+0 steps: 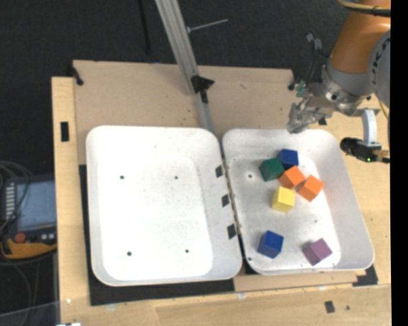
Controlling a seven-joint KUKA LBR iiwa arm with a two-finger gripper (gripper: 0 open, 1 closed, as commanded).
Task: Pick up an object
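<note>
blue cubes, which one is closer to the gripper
The upper blue cube, at the top of the cluster beside the green cube, just below the gripper. The other blue cube sits alone near the right bin's front edge.

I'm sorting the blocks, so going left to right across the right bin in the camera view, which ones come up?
Green cube → yellow cube → light orange cube → purple cube.

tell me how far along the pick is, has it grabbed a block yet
Done: nothing lifted; all seven blocks lie in the right bin, among them the yellow block and purple block. In hand: the gripper sits above the bin's far rim, carrying nothing visible. Left: descend onto a block, close, lift.
</note>
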